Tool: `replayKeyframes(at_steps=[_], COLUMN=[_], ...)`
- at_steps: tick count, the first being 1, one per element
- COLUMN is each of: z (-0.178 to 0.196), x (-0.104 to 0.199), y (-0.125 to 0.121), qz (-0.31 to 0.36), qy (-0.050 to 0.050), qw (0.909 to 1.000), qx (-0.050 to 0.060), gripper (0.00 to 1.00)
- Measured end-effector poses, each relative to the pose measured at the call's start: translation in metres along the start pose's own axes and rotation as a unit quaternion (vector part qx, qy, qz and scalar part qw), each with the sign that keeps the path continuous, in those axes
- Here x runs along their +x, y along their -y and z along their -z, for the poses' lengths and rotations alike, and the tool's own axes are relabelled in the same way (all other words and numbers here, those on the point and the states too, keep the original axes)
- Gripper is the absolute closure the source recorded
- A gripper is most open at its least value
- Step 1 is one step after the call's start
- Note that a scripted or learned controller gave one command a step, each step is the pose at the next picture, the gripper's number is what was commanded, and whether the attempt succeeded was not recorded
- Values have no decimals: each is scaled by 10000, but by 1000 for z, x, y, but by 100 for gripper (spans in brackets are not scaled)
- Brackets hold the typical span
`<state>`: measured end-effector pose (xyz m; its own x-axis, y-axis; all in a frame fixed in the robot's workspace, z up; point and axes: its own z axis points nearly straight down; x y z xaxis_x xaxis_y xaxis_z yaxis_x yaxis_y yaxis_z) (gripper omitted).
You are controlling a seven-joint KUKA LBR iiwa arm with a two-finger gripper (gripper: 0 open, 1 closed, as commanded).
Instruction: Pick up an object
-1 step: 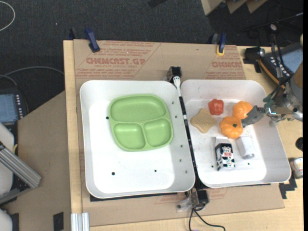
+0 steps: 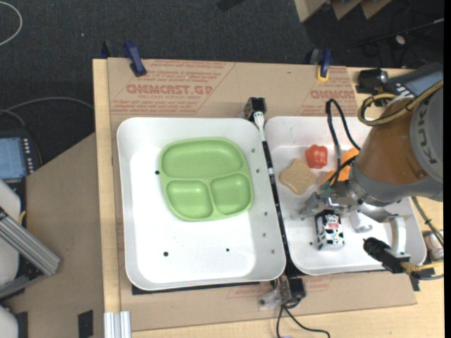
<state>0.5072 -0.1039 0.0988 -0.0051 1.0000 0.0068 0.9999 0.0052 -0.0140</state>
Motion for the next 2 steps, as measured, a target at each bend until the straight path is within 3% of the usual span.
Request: replayKeyframes(at_steps=[1,2], z=[18,90], x=[-5,108], y=[-3,-43], qz=[-30,44], qy=[39,10], qw=[10000,9999], qx=[-82,-122], gripper=[100,100])
